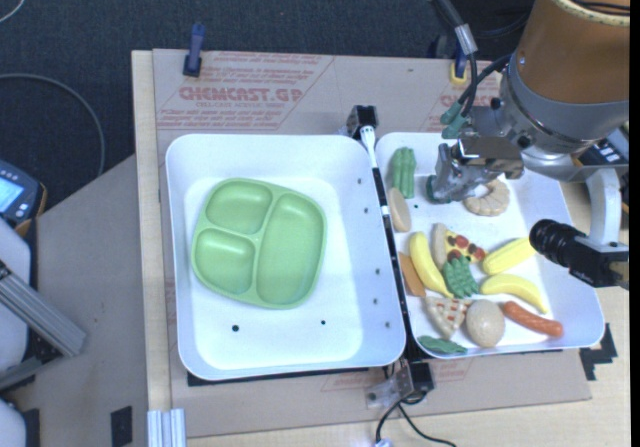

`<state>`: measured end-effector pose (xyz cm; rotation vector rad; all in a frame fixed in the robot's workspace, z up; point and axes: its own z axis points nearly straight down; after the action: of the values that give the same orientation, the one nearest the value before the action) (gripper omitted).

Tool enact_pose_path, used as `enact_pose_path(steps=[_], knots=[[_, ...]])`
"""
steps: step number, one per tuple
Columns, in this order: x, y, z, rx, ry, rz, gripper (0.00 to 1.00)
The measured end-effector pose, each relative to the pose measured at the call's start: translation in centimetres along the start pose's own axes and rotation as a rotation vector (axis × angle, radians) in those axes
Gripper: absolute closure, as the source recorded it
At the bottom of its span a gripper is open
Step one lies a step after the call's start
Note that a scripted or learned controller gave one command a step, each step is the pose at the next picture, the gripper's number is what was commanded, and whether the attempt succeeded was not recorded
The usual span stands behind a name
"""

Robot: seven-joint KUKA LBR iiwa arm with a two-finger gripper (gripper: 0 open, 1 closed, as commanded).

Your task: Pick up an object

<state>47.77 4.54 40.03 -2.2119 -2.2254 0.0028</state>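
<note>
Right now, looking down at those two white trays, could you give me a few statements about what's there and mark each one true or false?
1. The green divided plate lies in the left bin. True.
2. The toy food is piled in the left bin. False: it lies in the right bin.
3. The gripper hangs over the right bin's far end. True.
4. The green plate carries a banana. False: its compartments are bare; the bananas lie in the right bin.
5. A green cucumber lies near the divider between the bins. True.

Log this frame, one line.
end effector: low in right bin, beside green cucumber | green divided plate: left bin
</note>
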Motion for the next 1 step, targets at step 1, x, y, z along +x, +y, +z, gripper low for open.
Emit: enact_pose_path(steps=[1], knots=[[3.26,0.12,9.40,0.006,-0.002,0.002,1.00]])
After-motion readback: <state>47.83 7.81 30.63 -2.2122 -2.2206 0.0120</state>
